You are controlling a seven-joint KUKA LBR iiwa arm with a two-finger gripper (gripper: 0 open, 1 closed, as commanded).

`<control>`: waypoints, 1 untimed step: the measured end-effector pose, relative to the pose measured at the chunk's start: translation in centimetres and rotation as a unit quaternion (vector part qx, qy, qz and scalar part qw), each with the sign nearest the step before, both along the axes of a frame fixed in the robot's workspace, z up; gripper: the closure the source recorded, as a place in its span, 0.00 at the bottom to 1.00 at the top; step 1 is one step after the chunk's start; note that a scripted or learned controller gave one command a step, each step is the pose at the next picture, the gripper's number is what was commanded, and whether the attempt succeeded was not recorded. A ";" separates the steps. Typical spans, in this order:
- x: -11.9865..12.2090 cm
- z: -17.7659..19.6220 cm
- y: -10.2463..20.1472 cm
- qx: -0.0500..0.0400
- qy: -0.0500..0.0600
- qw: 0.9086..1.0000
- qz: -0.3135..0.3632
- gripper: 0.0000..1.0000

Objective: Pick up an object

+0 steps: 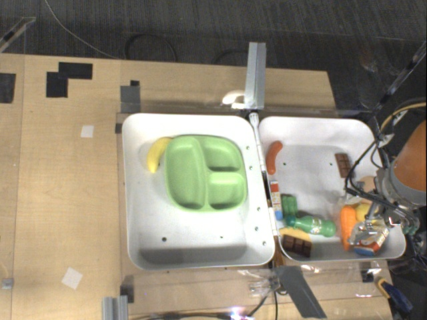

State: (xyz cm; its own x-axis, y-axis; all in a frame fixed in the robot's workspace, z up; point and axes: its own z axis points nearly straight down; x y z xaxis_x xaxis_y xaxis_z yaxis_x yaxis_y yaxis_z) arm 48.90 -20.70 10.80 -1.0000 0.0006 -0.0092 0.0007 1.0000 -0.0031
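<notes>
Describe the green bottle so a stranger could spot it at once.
Look in the right bin, the one without the green tray. Near its front left corner lies the green bottle on its side, between a green block and a brown chocolate bar. It is the only long, glossy green item there.

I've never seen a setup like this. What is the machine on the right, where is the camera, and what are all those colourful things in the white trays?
One camera above the bench looks down at a slant. The grey robot arm with an orange band reaches in from the right; its end effector is low in the right shallow white bin, among an orange toy carrot and other small items. I cannot tell whether it grips anything. That bin also has a green plastic bottle, a red sausage-shaped toy and a brown chocolate-like block. The left shallow white bin holds a green divided plate and a yellow toy banana.
</notes>
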 end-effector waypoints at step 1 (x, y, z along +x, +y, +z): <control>0.2 -1.4 0.1 0.000 0.000 1.000 -0.004 0.00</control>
State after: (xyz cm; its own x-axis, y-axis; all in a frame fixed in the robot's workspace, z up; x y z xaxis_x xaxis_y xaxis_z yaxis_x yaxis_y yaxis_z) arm 49.13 -20.63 9.39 -0.9999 0.0093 -0.0102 0.0093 1.0000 -0.0027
